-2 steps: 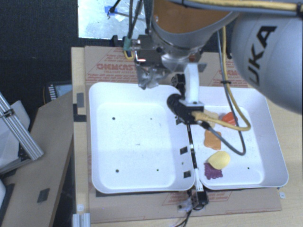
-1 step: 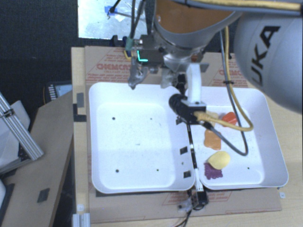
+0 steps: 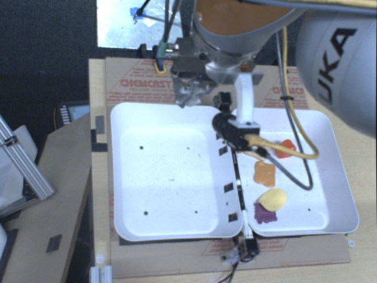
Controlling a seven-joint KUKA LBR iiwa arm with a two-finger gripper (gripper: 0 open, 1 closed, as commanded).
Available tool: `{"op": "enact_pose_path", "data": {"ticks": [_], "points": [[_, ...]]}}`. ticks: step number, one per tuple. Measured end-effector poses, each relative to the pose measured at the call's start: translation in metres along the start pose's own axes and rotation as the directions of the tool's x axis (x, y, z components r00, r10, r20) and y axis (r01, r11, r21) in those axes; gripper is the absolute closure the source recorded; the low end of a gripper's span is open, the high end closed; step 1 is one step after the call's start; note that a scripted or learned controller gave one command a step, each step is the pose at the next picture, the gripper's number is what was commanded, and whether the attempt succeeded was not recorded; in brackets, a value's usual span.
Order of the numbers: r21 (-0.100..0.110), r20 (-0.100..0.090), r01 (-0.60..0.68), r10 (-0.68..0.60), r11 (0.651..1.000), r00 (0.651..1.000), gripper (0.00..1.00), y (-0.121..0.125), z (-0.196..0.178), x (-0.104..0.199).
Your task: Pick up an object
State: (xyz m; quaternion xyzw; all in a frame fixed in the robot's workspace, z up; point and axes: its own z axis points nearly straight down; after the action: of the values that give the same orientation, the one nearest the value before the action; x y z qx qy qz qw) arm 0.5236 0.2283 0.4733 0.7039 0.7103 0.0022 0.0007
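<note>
Camera view shows jaws at the far rim of the left bin [image 3: 121,158], opening indeterminable, nothing visibly held; yellow object [image 3: 273,199] lies well apart from them in the right bin [image 3: 330,175], pickup not yet done.

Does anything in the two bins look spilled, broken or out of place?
Nothing stands out. The red piece, orange piece, yellow piece and purple piece all lie inside the right bin, none over its rim.

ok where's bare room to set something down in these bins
Left bin: bare floor wall to wall, tool over its far rim. Right bin: bare along its right wall. Crowded along its left wall: red piece, orange piece, yellow piece, purple piece.
</note>
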Motion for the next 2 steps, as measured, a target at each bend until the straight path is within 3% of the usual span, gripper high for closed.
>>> {"op": "enact_pose_path", "data": {"ticks": [1, 2], "points": [[-0.006, -0.001, -0.004, 0.004, 1.000, 1.000, 1.00, 0.040, -0.066, 0.006], [0.002, 0.001, -0.013, 0.013, 1.000, 1.000, 1.00, -0.030, -0.063, -0.068]]}}
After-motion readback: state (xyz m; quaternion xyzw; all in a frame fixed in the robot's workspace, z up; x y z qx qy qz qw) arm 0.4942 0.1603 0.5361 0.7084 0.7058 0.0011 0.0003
